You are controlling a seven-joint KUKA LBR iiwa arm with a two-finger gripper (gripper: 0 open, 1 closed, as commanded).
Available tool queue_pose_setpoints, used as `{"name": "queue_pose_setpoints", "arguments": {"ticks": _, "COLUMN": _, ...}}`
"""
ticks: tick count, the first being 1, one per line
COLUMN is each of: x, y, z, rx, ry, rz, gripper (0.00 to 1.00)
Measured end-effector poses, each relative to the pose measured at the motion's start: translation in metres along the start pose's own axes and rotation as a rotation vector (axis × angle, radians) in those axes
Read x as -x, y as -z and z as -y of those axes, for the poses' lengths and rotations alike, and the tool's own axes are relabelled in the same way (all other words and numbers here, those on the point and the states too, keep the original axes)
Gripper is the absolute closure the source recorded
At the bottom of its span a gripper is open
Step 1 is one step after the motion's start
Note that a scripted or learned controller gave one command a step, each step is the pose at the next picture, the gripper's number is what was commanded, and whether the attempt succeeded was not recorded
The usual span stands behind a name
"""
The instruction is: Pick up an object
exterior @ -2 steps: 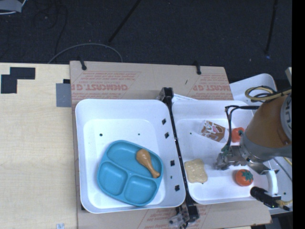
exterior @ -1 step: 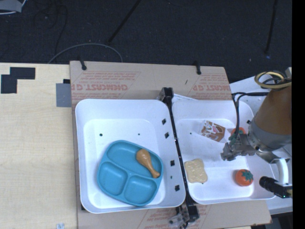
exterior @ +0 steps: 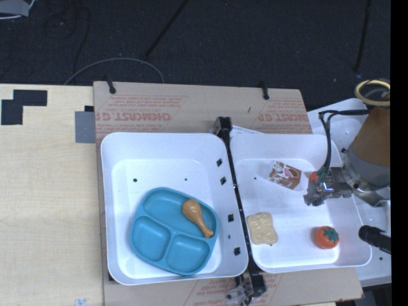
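So the tool point(exterior: 317, 195) sits over the right side of the right bin point(exterior: 299, 260), coming in from the right edge of the frame. Honestly can't tell if it's spread or pressed together, it's just a dark lump with a bit of red on it at this angle. Nothing visibly pinched in it.

Closest thing to it is the brown-and-white packet point(exterior: 285, 174), just to its left and a touch higher in the frame, near but I can't say it's touching. The tomato point(exterior: 326, 237) sits below the tool, toward the lower right corner of that bin, apart from it. The beige cracker-looking piece point(exterior: 262, 227) is lower left of the tool, close to the divider between the bins.

Count: two white bins, three loose things in the right one. The left bin point(exterior: 127, 164) has one blue divided plate point(exterior: 153, 234) with one drumstick point(exterior: 198, 217) lying across its upper right compartment.

Room-wise, the middle of the right bin is open white floor, and the upper half of the left bin is bare too. The plate crowds the left bin's lower half. The tomato is fairly near the bin's right wall. The pale wood tabletop point(exterior: 44, 203) fills the left of the frame.
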State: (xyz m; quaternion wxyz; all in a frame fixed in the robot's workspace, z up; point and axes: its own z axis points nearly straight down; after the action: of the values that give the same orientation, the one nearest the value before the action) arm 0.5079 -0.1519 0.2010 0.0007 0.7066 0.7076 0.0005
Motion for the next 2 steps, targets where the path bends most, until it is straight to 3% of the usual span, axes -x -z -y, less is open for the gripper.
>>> {"name": "queue_pose_setpoints", "arguments": {"ticks": 1, "x": 0.001, "y": 0.023, "z": -0.001, "rx": -0.001, "ry": 0.0, "rz": 0.0, "gripper": 1.0}}
{"name": "queue_pose_setpoints", "arguments": {"ticks": 2, "x": -0.062, "y": 0.025, "z": -0.012, "rx": -0.004, "ry": 0.005, "rz": -0.003, "gripper": 1.0}}
